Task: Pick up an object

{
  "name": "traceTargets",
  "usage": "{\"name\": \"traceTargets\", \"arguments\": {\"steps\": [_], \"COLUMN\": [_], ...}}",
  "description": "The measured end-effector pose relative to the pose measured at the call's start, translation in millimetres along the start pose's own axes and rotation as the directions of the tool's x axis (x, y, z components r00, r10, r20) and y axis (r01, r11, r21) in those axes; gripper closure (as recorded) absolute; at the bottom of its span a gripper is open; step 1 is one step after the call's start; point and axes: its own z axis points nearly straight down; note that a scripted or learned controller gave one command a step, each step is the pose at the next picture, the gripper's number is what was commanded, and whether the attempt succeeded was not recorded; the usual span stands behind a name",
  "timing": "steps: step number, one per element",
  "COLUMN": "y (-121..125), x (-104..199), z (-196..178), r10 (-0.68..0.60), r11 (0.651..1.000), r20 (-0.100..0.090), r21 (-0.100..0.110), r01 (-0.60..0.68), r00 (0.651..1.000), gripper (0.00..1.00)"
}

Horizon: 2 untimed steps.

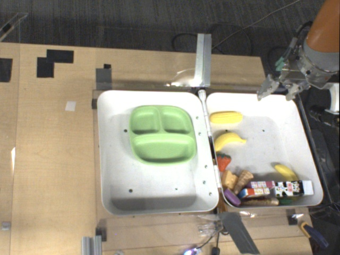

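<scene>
Gripper [278, 89] hangs over the top right corner of the right white bin [265, 125], fingers spread apart with nothing between them. Yellow plastic corn cob [226, 118] and yellow toy banana [229, 140] lie near the bin's left wall; small yellow piece [285, 171], long printed box [276, 187] and mixed toy food [234, 182] crowd the bottom edge. Green divided plastic tray [162, 133] sits in the left white bin [114, 158].

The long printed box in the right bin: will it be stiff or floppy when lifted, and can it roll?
The printed box looks flat-sided, so probably stiff and unlikely to roll. It lies against other toys, so it may drag them. Gripped at one end, it could tilt.
</scene>
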Motion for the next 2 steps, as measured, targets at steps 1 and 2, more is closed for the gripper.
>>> {"name": "traceTargets", "arguments": {"steps": [1, 2], "y": [-34, -58], "x": [47, 53], "z": [58, 161], "r10": [-0.046, 0.016], "r11": [0.999, 1.000], "r20": [-0.001, -0.001], "r21": [0.002, -0.002], "r01": [0.046, -0.016], "r00": [0.999, 1.000], "gripper": [0.00, 0.00]}}
